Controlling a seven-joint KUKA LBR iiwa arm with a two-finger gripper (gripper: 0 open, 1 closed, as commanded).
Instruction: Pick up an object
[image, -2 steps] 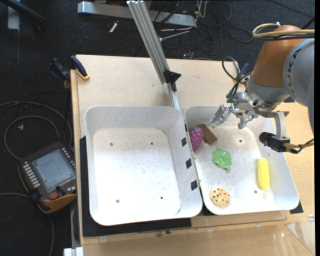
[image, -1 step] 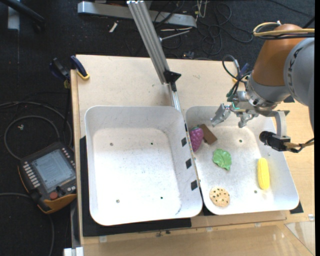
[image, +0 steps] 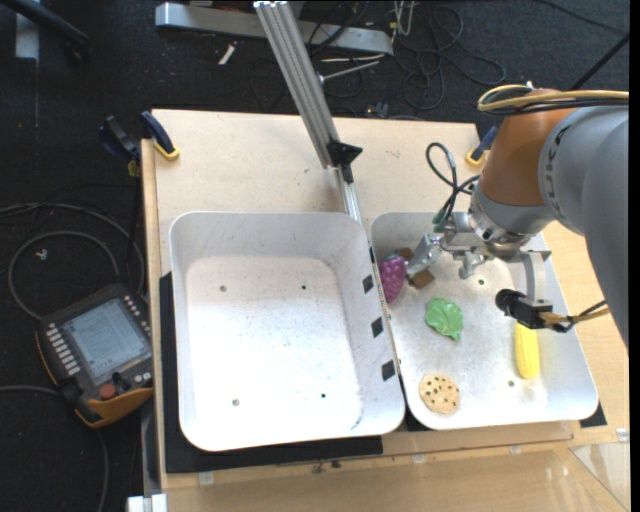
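My gripper (image: 445, 268) hangs over the back part of the right bin (image: 570, 395), open, with nothing showing between its fingers. A purple bunch of grapes (image: 392, 277) lies just to its left against the divider. A small brown block (image: 421, 280) sits right at the left fingertip, touching or nearly so. A green leafy piece (image: 444, 318) lies just in front of the gripper. Near the right wall lies a yellow corn-like piece (image: 526, 353), and a round speckled cookie (image: 439, 393) rests at the front.
The left bin (image: 190, 240) stands beside the right one, sharing a raised divider (image: 380, 310). A slanted metal post (image: 305, 85) rises from behind the bins. The arm's grey and orange body (image: 545, 150) covers the right bin's back right corner.
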